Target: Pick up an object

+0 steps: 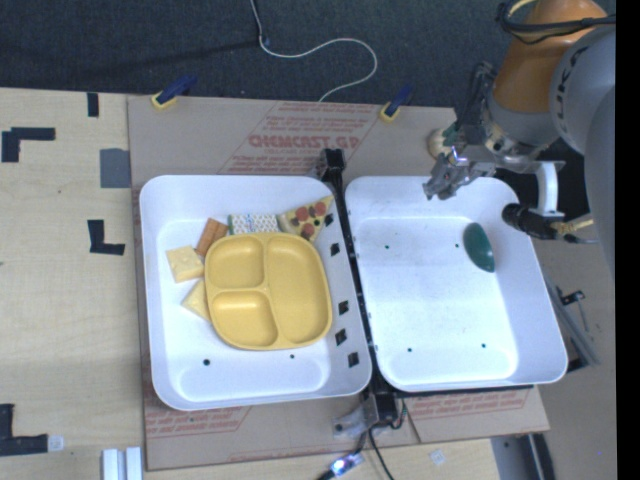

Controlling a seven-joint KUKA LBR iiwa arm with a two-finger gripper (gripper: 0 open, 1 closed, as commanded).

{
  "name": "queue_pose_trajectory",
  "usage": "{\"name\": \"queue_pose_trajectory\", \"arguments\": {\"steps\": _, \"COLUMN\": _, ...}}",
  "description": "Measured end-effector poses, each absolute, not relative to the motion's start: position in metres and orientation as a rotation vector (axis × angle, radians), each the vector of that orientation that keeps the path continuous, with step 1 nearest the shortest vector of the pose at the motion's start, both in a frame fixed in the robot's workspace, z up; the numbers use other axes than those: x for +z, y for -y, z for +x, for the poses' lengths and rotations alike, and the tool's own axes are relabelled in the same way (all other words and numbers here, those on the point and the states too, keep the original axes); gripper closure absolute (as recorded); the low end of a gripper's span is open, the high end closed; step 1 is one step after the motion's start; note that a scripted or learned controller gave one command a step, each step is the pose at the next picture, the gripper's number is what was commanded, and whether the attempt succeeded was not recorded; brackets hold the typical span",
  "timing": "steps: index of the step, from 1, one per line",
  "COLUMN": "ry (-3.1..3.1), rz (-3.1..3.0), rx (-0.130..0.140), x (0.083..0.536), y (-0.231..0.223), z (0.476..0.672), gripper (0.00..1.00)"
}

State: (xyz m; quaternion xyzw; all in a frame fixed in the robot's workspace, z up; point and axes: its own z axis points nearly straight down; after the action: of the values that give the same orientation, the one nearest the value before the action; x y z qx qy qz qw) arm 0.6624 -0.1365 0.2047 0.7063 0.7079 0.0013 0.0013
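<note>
- Gripper (441, 185) hangs over the right bin's (440, 363) far rim, nothing between its fingers; can't tell their spread.
- Green object (481, 247) lies in that bin, near its right wall, apart from gripper.
- Yellow plate (268, 290) in the left bin (240, 383).

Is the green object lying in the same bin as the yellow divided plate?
No. The green object lies in the right bin, while the yellow divided plate sits in the left bin.
</note>
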Motion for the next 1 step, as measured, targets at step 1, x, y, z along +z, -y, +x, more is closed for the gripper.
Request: {"name": "queue_pose_trajectory", "arguments": {"steps": 1, "ry": -2.223, "rz": 2.218, "rx": 0.002, "x": 0.2259, "y": 0.1356, "z": 0.6631, "gripper": 1.0}}
